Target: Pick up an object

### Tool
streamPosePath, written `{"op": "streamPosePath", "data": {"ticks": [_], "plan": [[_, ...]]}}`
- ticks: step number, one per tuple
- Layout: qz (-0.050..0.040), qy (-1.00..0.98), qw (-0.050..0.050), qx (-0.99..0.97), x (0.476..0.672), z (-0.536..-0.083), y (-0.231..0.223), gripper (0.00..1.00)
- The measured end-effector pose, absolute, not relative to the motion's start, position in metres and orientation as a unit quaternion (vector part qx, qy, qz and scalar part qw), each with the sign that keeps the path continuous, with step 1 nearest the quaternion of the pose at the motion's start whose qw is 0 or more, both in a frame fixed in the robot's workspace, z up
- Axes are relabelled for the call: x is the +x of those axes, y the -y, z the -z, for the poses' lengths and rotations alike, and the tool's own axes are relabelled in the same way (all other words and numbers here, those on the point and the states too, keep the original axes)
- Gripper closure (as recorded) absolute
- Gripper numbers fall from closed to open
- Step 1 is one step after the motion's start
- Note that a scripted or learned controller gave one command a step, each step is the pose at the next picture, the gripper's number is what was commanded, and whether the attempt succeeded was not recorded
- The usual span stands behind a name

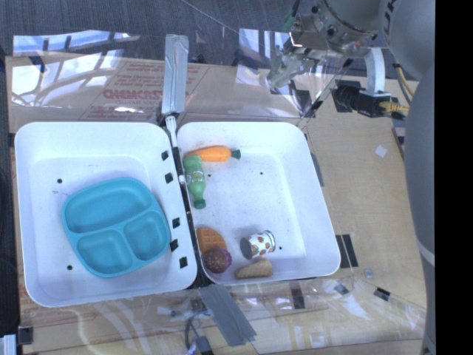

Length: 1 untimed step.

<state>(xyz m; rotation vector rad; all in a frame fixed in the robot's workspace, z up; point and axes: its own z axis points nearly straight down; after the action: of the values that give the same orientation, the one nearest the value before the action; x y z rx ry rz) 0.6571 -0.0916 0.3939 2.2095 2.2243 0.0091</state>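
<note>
The right bin [314,191] holds several small things. An orange carrot [213,154] lies at its far left, and a green bottle [195,181] lies just below it along the left wall. At the near edge are a brown waffle-like piece [211,238], a dark red ball [217,259], a small patterned cup [258,244] on its side and a tan bread piece [254,270]. My gripper [284,69] hangs high beyond the bin's far edge, apart from all of them, with nothing seen in it.
The left bin [37,161] holds a blue divided tray [114,224]. A clip-studded divider [176,198] separates the bins. Cardboard and shiny film lie behind the bins, with bare bench to the right.
</note>
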Motion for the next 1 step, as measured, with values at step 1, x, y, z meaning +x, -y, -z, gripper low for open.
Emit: {"op": "streamPosePath", "data": {"ticks": [1], "plan": [[-0.0018,-0.711,0.000,0.703,0.6568,-0.4444,0.0182,1.00]]}}
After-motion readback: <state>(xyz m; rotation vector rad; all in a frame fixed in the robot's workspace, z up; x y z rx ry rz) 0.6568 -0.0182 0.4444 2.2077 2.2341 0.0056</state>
